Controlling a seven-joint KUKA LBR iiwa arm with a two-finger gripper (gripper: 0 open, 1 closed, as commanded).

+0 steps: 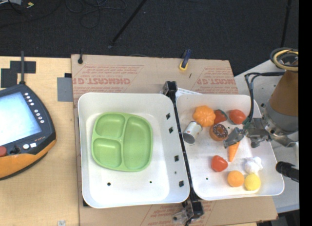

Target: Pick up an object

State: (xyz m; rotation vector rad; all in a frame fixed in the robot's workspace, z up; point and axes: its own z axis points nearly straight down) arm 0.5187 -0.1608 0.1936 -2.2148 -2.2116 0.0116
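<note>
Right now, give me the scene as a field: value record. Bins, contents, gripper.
left bin: shallow white bin holding a green divided plastic plate
right bin: shallow white bin holding toy food
right bin contents: orange pumpkin, chocolate donut, orange carrot, red tomato, red pepper, yellow lemon, small orange ball, silver can
gripper: two-finger gripper low over the right bin, just above the carrot
held: nothing visibly held

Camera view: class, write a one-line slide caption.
Gripper over right bin of toy food, beside a carrot; green plate in left bin.
</note>
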